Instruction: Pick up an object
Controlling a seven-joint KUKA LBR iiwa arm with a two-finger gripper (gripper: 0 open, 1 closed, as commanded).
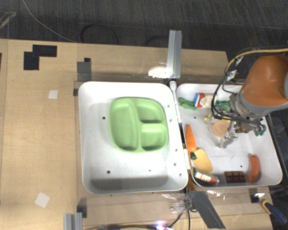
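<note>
The gripper (229, 139) hangs over the right bin (273, 176), just beside a tan round object (221, 127); whether its jaws are open or closed cannot be told. Centre over one isolated item, such as the carrot (190, 139), and descend vertically before closing.

A: The arm (269, 83) runs off the right edge, so its upper links are cut away.

B: And the tan disc (222, 127)?

A: Partly covered by the wrist. The gripper (229, 139) is small and blurred; its fingers perhaps touch the bin floor, but that cannot be told.
</note>
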